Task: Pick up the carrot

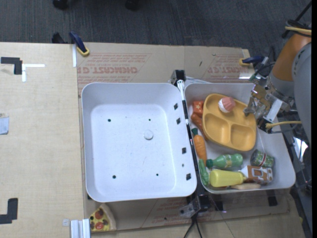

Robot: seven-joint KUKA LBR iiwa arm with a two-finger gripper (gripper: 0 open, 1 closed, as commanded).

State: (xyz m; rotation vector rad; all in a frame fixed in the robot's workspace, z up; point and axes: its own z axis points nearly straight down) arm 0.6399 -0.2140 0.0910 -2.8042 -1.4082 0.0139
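On the cardboard-covered bench, the carrot (199,147) lies lengthwise against the right bin's (285,180) left wall (jaws' state unclear).

Red print on the cardboard sheet (115,63) is upside down, illegible.

A yellow divided plate (232,125) is lying tilted in the right bin (282,148), and a small pink-and-white ball (227,103) is sitting in its upper compartment. Below it, a green bottle (225,161) is lying just above a yellow bottle (225,177), with a small can (261,158) and a carton (259,174) resting to their right. A toy pizza slice (100,219) is lying on the table (34,148) beside the left bin (133,140).
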